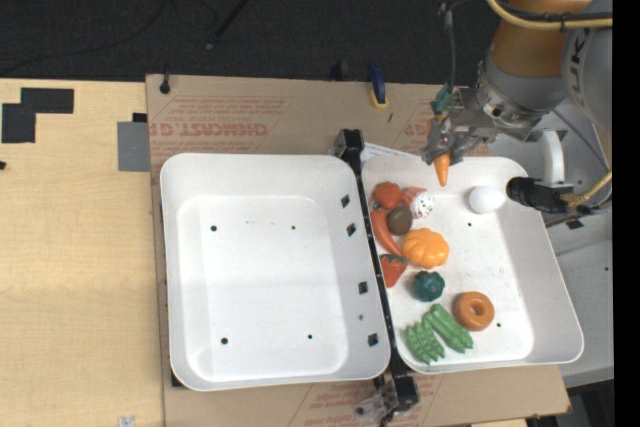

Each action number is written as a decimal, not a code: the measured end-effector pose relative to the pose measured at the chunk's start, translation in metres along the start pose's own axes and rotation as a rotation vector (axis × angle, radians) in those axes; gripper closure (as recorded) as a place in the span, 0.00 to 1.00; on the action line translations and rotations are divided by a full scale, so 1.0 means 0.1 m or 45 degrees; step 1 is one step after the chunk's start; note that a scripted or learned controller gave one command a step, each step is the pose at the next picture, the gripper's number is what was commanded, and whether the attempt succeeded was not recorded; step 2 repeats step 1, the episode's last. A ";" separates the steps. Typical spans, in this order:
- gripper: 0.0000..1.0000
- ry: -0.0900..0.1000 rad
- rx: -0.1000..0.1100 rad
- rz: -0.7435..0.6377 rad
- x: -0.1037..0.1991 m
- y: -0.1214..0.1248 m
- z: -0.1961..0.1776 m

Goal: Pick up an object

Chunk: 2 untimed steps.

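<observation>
Here, pincer with carrot above bin's back rim.

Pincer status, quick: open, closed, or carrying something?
Pincer: closed on a small orange carrot, hanging point-down over the right bin.

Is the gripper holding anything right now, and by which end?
Yes: the gripper pinches a small orange carrot by its upper end, tip hanging down above the right bin.
</observation>
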<state>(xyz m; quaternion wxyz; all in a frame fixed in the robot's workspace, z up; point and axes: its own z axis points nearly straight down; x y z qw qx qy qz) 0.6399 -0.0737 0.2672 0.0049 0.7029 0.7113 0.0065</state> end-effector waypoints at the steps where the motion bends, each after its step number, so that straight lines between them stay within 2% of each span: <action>1: 1.00 0.001 0.032 0.009 0.55 -0.28 0.50; 2: 1.00 0.001 0.032 0.009 0.55 -0.28 0.50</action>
